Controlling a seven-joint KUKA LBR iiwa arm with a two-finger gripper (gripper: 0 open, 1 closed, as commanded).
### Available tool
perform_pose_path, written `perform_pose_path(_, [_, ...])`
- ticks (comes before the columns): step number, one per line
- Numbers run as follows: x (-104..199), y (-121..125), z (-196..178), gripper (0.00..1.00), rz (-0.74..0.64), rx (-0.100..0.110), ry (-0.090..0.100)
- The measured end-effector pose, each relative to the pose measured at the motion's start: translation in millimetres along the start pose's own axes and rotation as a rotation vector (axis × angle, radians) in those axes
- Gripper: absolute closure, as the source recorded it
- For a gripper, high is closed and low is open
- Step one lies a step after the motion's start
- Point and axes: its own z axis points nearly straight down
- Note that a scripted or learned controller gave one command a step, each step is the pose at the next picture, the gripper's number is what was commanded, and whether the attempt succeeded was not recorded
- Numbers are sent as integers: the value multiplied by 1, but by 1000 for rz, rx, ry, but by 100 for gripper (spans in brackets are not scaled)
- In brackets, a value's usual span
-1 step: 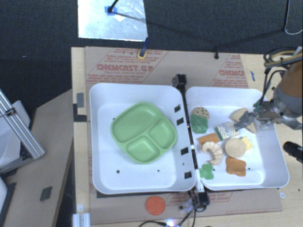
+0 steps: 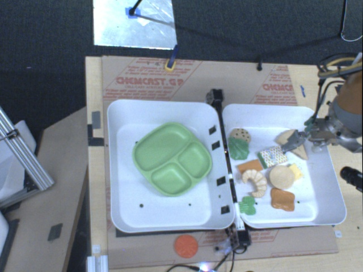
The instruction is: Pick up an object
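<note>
In the right bin (image 2: 323,208) a cluster of toy food pieces is lying, any of which the task could mean. A tan wedge (image 2: 289,137) is sitting near the bin's upper right part, and just below it a grey-and-green checked piece (image 2: 271,155) is resting tilted. Beside that a pale round bun (image 2: 282,177) is touching a small yellow piece (image 2: 295,171). A shrimp (image 2: 254,181) is curling to the bun's left, under an orange slab (image 2: 249,166). A brown toast-like piece (image 2: 282,199) is lying below the bun. Toward the divider a chocolate-chip cookie (image 2: 240,134) is sitting above a green leafy piece (image 2: 238,148), and a small green piece (image 2: 247,205) is lying near the bin's lower left corner.

The claw (image 2: 295,143) is reaching in from the right and hanging over the tan wedge; whether it is wide, narrow or gripping anything I cannot tell.

In the left bin (image 2: 122,208) a green divided plate (image 2: 172,158) is lying tilted. An orange disc (image 2: 186,245) is sitting on the worktop (image 2: 62,208) below the bins.
</note>
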Motion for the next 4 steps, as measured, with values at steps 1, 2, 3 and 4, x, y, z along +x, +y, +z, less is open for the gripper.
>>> perform_pose_path(1, [3,10,55,0,1,2,1])
perform_pose_path(2, [6,7,117,0,2,4,1])
perform_pose_path(3, [5,8,122,0,4,1,0])
perform_pose_path(4, [5,9,111,100,3,-2,-1])
